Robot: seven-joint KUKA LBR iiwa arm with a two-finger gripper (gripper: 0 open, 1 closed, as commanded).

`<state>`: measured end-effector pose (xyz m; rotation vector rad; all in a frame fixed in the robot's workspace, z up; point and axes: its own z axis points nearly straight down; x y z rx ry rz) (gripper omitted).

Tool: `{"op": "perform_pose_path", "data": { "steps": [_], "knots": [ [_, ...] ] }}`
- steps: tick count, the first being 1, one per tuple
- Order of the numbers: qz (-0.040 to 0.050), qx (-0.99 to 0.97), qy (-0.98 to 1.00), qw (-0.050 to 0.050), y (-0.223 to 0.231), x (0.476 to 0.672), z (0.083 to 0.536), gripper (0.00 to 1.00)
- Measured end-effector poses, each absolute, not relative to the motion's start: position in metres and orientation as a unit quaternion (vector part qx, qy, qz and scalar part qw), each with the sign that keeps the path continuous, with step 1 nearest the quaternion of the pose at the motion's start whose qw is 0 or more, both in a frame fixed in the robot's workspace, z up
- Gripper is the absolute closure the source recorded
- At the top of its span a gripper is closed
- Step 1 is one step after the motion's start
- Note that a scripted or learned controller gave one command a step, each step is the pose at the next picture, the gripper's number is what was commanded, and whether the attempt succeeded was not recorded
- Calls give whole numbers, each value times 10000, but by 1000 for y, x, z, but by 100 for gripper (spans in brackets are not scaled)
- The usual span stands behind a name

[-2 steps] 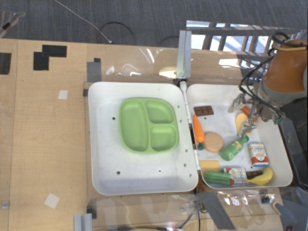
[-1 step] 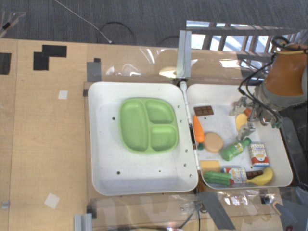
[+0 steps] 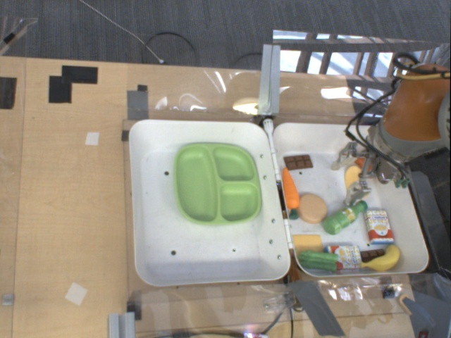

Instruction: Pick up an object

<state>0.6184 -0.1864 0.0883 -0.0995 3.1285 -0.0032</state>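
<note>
Metal gripper (image 3: 358, 178) hangs low in the right bin (image 3: 416, 220), at the upper right of the frame, beneath the grey wrist and orange band; how its fingers stand cannot be told, and nothing can be made out between them. Just below it lies a glossy green bottle (image 3: 344, 218), tilted, its neck toward the gripper. Around it sit toy foods: a flat brown chocolate bar (image 3: 297, 163), a tapered orange carrot (image 3: 289, 189) along the left wall, a round tan bun (image 3: 313, 208), a small red-and-white carton (image 3: 378, 226), a yellow cheese block (image 3: 307, 242), a dark green cucumber (image 3: 317, 260), a labelled bottle (image 3: 349, 255) lying flat, and a curved yellow banana (image 3: 384, 259) at the lower right corner. Left of these, the left bin (image 3: 151, 189) holds a smooth pale green divided plate (image 3: 215, 182) with three compartments. Both bins are shallow, white and rounded at the corners, on a light wooden bench (image 3: 63, 189) bearing black squares; dark ribbed carpet (image 3: 141, 13) runs along the top.
</note>
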Motion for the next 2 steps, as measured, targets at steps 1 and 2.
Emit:
{"op": "perform_pose_path", "data": {
  "steps": [1,2],
  "knots": [
    [-27,-328,9994,140,-186,623,105,100],
    [-25,-329,9994,133,-186,623,104,0]
  ]
}}
